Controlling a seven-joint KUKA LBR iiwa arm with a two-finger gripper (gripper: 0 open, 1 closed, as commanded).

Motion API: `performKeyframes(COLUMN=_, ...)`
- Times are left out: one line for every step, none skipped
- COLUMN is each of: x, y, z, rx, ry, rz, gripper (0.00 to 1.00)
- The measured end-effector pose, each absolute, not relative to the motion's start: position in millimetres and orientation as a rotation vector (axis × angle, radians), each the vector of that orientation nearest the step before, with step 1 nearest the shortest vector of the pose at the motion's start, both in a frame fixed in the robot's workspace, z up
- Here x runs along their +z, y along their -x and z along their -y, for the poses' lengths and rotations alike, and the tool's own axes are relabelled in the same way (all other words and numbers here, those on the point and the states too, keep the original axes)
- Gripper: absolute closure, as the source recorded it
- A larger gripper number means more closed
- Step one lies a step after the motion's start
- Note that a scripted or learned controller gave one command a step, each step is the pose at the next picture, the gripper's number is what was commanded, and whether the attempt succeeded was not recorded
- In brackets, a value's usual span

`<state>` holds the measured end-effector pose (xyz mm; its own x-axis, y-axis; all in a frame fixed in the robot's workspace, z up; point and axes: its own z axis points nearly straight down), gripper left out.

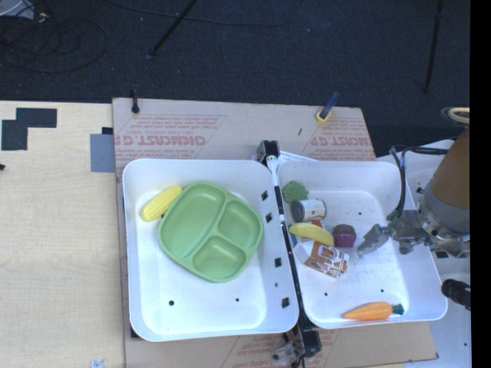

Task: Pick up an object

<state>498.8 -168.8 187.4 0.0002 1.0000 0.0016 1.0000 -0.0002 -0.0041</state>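
In the right bin (387, 176), near its right wall, we see the gripper (374, 238) hanging over bare floor, fingers slightly spread, pinching nothing. The banana (311, 232), grape (344, 236) and packet (327, 261) crowd its left side; the arm (453, 182) is cut off.

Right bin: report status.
Gripper low over right bin, holding nothing. Purple object nearest, beside banana. Carrot apart, near front wall.
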Motion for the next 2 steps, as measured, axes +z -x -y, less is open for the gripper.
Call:
performKeyframes(x=104.3, y=-534.6, z=128.5, rx=0.002, ry=2.222, rz=2.218, gripper=0.0)
performKeyframes(x=115.9, y=-643.7, z=154.5, rx=0.002, ry=2.218, rz=2.223, gripper=0.0)
